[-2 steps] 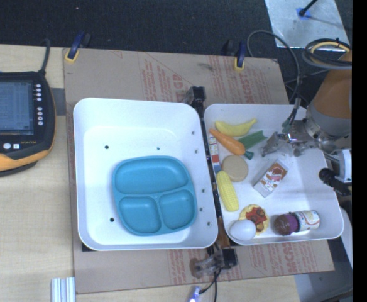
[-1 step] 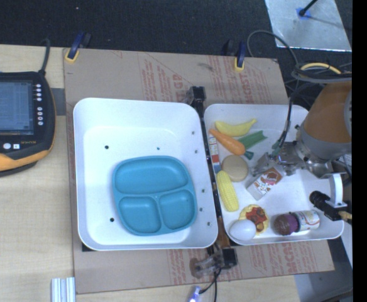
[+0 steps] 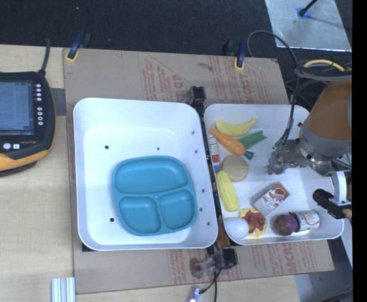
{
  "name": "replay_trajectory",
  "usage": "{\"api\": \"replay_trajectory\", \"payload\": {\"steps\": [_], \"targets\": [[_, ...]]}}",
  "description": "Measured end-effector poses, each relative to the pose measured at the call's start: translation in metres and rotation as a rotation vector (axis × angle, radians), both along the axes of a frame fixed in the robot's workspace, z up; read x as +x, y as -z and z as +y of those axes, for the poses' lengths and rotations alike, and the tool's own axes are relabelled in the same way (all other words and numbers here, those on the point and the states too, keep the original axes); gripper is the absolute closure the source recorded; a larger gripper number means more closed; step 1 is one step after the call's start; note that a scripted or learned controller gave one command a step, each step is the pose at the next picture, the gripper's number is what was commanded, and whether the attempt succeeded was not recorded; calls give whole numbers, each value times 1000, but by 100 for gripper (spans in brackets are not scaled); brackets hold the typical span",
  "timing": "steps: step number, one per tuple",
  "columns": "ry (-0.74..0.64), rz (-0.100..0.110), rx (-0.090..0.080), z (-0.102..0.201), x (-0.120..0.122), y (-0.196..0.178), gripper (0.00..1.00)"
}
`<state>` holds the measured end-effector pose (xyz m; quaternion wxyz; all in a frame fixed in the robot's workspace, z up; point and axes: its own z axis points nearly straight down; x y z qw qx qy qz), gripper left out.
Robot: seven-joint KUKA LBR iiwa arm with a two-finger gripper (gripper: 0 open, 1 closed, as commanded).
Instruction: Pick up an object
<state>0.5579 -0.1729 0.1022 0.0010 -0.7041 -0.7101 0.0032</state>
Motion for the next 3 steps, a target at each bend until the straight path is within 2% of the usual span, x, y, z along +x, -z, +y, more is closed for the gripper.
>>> {"api": "replay_trajectory", "payload": {"steps": [1,2,3], "targets": [[0,-2,3,61,-32,-67,100],[2,-1,3,60,-32,-67,0],[5,-5,3,68,66,-142,0]]}}
